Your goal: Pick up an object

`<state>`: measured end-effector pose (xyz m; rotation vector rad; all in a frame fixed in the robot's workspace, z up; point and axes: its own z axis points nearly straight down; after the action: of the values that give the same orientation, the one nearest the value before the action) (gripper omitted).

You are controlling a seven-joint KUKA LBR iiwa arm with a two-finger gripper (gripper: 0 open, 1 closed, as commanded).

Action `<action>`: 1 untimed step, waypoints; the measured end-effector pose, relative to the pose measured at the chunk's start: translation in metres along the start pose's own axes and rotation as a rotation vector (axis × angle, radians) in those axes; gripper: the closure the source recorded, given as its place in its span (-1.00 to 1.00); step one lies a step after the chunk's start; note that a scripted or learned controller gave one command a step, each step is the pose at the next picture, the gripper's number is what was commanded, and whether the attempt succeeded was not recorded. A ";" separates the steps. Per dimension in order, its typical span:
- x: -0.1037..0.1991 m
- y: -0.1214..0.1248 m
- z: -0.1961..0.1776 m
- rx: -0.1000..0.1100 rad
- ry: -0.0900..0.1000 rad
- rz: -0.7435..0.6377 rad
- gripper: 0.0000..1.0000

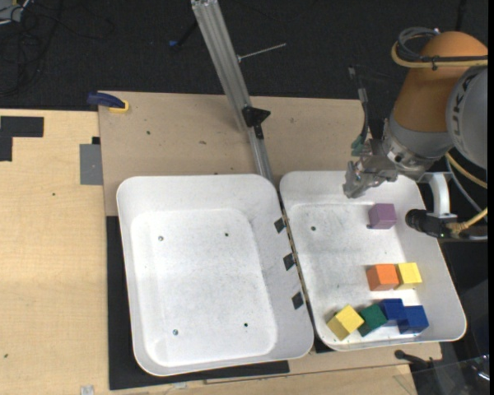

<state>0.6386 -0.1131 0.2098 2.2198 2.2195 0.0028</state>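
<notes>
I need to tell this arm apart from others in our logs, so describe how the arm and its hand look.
The arm is grey with a broad orange band above the wrist. Loops of pale cable curl over the top of that band, and more cable runs down its right side past a black fitting. The hand is small, grey metal, far narrower than the arm, with a thin dark rod rising beside it.

a slanted silver aluminium rail (229, 76) runs from the top of the view down toward the gap between the bins, with a black bracket (255, 117) clamped on it. a blue-and-yellow clamp (107, 100) sits at the far left corner of the light wooden bench top (181, 134). a grey rectangular patch (90, 163) lies near the bench's left edge, and black angular shapes (12, 134) mark the pale surface further left. dark cables (8, 2) trail across the black floor behind.
</notes>
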 end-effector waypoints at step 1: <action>-0.002 0.001 -0.053 -0.001 0.000 -0.001 1.00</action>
<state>0.6393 -0.1148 0.2631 2.2184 2.2196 0.0036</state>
